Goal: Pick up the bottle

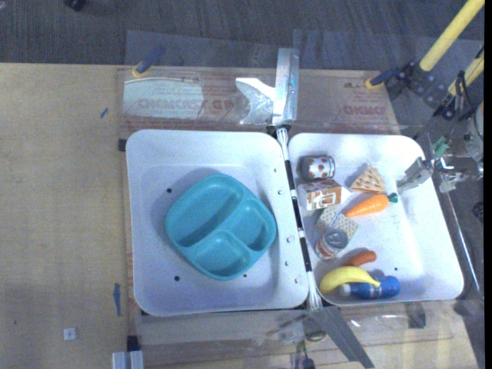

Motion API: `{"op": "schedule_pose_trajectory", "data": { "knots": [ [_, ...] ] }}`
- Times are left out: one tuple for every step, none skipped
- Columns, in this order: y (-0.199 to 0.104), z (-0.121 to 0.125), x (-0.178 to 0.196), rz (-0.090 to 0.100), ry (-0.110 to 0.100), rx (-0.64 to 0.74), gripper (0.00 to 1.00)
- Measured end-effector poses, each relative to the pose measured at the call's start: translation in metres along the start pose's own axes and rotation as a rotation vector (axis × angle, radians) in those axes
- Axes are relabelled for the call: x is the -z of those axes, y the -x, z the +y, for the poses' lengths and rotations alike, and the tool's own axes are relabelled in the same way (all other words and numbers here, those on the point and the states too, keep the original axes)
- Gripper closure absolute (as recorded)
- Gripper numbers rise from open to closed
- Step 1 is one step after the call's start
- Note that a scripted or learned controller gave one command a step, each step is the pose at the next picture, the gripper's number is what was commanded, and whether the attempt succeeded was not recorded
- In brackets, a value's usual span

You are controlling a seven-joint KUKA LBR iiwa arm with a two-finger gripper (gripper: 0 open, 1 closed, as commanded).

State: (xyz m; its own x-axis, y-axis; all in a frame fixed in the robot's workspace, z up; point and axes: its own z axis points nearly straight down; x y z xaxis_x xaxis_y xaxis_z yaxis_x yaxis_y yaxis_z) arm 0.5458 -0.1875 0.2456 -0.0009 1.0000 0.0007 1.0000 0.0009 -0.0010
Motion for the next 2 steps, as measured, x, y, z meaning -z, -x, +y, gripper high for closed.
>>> {"op": "schedule_pose_trajectory", "data": {
  "knots": [
    [-0.023, -0.055, -0.107, 0.0, 0.001, 0.132, 0.0],
    [-0.041, -0.063, -0.157, -0.002, 0.01, 0.2, 0.0]
  ]
}}
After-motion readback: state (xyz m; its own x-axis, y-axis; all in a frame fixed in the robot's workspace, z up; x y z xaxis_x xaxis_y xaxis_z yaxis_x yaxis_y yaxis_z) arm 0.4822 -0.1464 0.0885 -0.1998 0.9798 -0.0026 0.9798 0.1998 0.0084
